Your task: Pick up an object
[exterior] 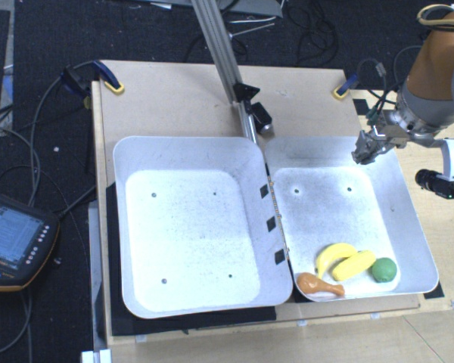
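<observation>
Smooth curved yellow bananas [343,260], a round green ball [384,270] and an orange drumstick shape [318,284] lay at the right bin's [408,210] near edge, well apart from the pincer [362,154] at its far rim; the pincer's state couldn't be told.

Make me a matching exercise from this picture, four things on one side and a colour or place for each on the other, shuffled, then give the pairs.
Things:
1. banana
2. round ball
3. drumstick-shaped toy
4. gripper

Descriptions:
A. green, at the right bin's near right corner
B. over the right bin's far right edge
C. yellow, curved, near the right bin's front
D. orange-brown, against the right bin's front rim

Pairs: 1-C, 2-A, 3-D, 4-B
</observation>
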Robot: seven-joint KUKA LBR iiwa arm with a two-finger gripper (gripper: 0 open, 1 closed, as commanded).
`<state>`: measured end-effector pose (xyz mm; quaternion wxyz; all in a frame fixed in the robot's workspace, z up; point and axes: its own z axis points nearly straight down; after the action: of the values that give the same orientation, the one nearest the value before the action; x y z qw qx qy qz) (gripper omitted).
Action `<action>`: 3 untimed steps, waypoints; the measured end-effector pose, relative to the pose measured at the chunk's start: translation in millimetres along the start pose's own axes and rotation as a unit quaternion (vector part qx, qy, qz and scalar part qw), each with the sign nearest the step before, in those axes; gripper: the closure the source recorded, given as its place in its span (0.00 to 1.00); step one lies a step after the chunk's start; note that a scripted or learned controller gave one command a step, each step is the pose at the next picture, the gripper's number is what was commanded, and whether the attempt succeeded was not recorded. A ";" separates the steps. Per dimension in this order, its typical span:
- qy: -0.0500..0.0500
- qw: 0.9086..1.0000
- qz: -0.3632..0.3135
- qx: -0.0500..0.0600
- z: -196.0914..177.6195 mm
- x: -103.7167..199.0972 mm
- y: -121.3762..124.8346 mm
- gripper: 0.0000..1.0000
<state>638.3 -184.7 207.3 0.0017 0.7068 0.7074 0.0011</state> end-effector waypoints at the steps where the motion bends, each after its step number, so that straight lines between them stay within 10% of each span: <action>1: 0.000 1.000 0.000 0.000 -45.0 -4.9 -4.0 1.00; 3: 0.001 1.000 -0.001 0.002 -73.8 39.4 1.1 1.00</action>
<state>639.1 -145.2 281.1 -0.0006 0.7058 0.7084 -0.0001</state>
